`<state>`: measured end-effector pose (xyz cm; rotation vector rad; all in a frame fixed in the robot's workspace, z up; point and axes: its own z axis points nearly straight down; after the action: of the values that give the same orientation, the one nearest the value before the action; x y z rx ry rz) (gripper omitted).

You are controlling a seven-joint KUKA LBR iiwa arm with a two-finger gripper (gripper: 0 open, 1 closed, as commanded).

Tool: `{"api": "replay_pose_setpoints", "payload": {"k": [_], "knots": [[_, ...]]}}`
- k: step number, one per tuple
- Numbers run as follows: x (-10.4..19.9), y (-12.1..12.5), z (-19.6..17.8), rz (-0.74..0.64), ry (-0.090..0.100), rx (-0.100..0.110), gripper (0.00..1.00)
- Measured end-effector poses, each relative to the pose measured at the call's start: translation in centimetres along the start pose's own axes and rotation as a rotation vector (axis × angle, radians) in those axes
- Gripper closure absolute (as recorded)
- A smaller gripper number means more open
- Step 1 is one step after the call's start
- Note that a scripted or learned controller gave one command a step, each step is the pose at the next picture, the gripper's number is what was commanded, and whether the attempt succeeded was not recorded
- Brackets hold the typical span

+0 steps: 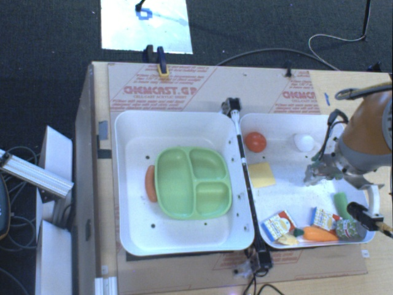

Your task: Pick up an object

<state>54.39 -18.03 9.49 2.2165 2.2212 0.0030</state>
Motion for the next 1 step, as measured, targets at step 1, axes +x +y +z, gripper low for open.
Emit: {"api": "replay_pose_setpoints", "payload": {"k": [1], "knots": [[0.01, 0.0, 0.0, 0.0, 0.0, 0.0, 0.0]]}}
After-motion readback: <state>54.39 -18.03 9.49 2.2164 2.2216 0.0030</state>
